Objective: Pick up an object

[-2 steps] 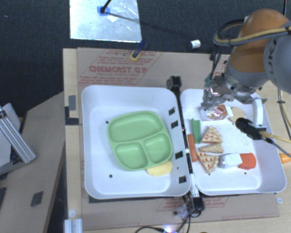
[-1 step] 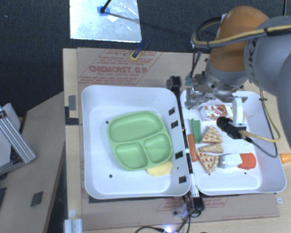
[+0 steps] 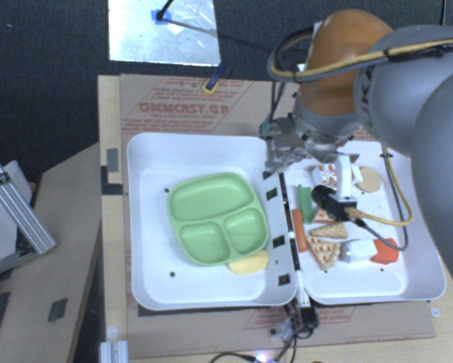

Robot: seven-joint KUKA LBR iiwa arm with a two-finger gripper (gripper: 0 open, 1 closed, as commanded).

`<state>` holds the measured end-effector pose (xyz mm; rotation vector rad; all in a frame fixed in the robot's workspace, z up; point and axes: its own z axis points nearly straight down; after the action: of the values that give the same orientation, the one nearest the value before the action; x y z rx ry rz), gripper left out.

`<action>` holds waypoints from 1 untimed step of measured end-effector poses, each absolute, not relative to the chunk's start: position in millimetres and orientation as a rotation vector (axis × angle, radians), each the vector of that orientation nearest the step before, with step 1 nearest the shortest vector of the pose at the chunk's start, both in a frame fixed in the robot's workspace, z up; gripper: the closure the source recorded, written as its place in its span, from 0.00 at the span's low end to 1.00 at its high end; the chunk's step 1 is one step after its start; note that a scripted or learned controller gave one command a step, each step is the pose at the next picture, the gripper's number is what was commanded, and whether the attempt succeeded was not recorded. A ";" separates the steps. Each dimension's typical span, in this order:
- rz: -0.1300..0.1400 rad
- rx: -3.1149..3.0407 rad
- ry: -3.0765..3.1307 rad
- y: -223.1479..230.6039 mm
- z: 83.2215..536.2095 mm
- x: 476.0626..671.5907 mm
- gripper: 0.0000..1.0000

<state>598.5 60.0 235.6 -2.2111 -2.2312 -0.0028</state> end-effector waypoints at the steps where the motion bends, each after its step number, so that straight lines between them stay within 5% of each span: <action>1: -0.002 -2.209 -2.231 112.2 233.8 581.9 1.00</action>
<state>581.9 112.2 233.8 -2.2090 -2.2313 -0.0015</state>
